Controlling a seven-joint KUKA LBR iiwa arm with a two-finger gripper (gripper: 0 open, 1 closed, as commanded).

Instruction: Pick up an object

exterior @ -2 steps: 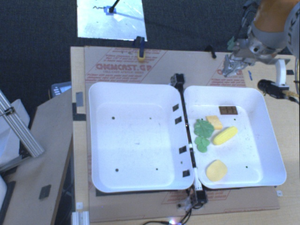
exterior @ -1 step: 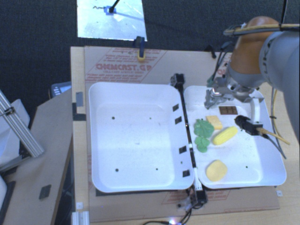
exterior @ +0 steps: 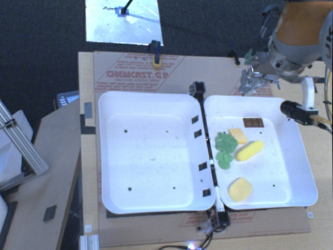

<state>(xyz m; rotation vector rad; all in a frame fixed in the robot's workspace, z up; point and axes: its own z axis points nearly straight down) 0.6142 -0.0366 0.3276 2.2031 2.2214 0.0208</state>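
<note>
The bench (exterior: 88, 139) bears a printed cardboard sheet (exterior: 140, 69) — on it, two white bins (exterior: 151, 100) side by side.

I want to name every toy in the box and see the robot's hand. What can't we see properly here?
- Gripper: too small and blurred in the camera view to make out.
- Arm: cut off by the top and right edges.
- Green toy: blurry, its kind is unclear.
- Brown block: too small to name.
</note>
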